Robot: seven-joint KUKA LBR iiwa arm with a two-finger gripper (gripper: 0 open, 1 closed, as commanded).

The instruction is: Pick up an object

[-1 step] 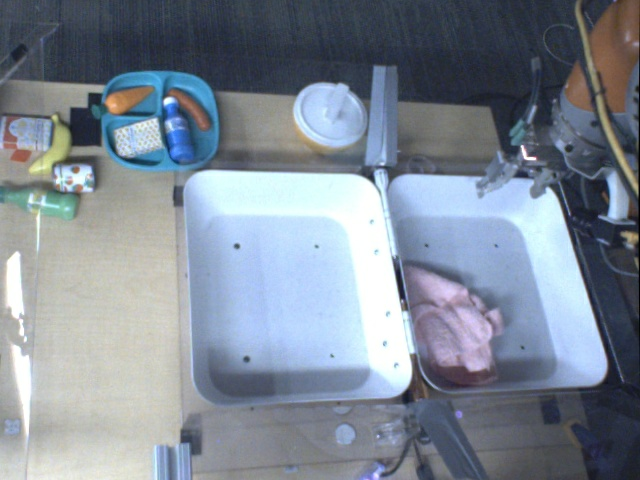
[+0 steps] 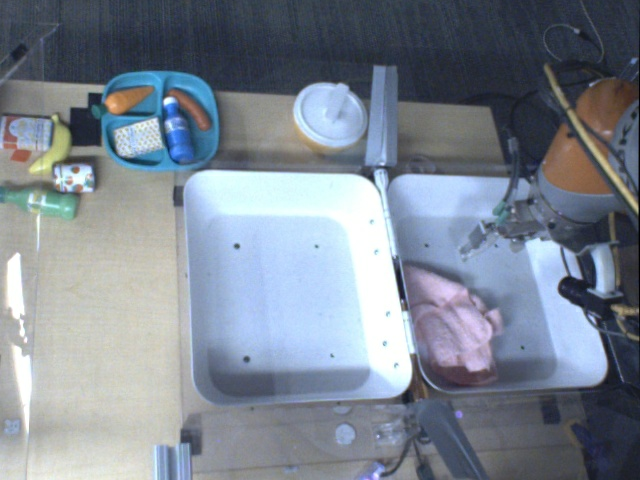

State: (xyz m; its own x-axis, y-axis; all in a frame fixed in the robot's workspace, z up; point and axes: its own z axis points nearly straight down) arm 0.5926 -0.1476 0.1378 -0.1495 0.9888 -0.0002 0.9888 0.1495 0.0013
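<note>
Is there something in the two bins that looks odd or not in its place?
Nothing is spilled or broken. The pink cloth lies crumpled in the right bin, pressed against the wall next to the left bin. The gripper is above the right bin, apart from the cloth.

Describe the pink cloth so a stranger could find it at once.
Of the two white bins, take the right bin, under the arm. The pink cloth lies crumpled in its near left corner, against the divider. It is the one soft, pink thing there.

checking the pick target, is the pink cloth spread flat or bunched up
Bunched up. The pink cloth lies crumpled in folds and lumps in the right bin, near its front left corner, apart from the tool.
</note>
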